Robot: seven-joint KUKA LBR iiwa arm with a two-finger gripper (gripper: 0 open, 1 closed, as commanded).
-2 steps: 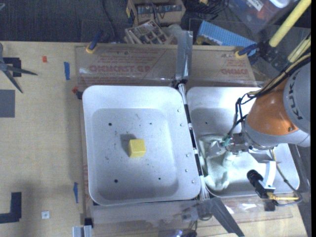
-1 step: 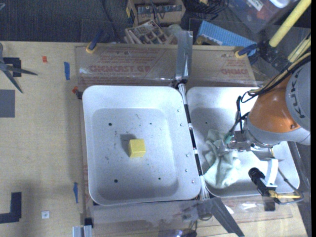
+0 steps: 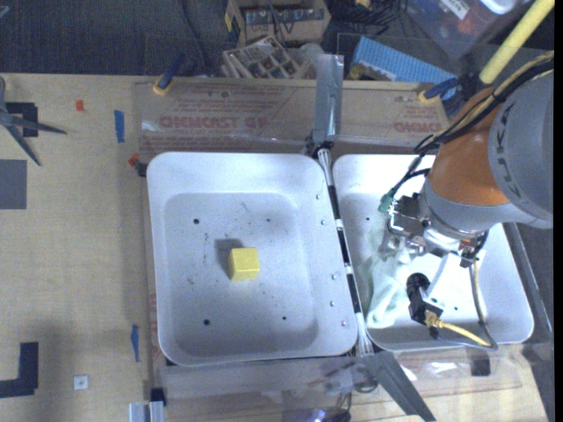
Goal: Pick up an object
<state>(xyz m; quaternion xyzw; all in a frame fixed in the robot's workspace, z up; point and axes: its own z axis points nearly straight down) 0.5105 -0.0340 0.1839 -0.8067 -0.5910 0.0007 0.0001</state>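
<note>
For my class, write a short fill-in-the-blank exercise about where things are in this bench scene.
1. The yellow block lies in the ____ bin as the camera sees it.
2. The arm hangs over the ____ bin.
3. The band above the arm's wrist is ____.

Missing words: left; right; orange

My arm (image 3: 528, 139) is grey, with an orange band (image 3: 466, 178) above the wrist. Both bins are white: the left bin (image 3: 176, 192) has small dark specks on its floor and holds a yellow block (image 3: 244, 263); the right bin (image 3: 519, 315) holds pale, whitish stuff. The desk (image 3: 70, 262) is light tan wood with bits of blue tape (image 3: 119, 126). The cardboard strip (image 3: 229, 117) behind is brown with faded red lettering.
</note>
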